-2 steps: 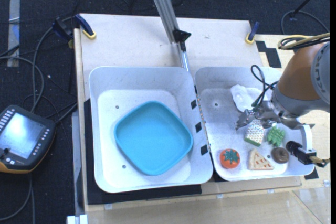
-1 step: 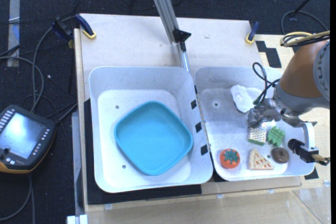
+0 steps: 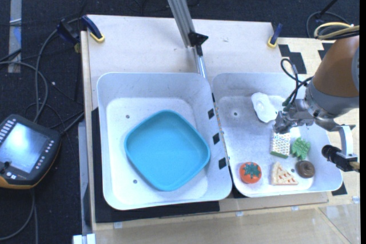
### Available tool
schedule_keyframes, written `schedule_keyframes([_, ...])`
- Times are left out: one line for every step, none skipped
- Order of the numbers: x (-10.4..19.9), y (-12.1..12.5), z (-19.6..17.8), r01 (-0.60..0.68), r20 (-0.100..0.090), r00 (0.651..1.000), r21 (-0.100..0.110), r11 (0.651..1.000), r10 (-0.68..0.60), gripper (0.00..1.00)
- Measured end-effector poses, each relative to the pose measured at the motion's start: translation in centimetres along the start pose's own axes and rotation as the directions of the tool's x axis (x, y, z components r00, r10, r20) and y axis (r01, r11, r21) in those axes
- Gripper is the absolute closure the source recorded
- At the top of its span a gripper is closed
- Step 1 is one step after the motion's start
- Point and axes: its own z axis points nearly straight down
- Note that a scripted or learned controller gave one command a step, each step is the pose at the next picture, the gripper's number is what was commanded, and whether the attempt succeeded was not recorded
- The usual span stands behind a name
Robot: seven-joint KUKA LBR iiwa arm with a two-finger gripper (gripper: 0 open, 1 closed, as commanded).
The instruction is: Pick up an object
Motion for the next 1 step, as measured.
schedule_keyframes([-0.01, 0.12, -5.22, 0.000, 0.000, 1.000, -0.001, 1.000, 0.000, 1.00])
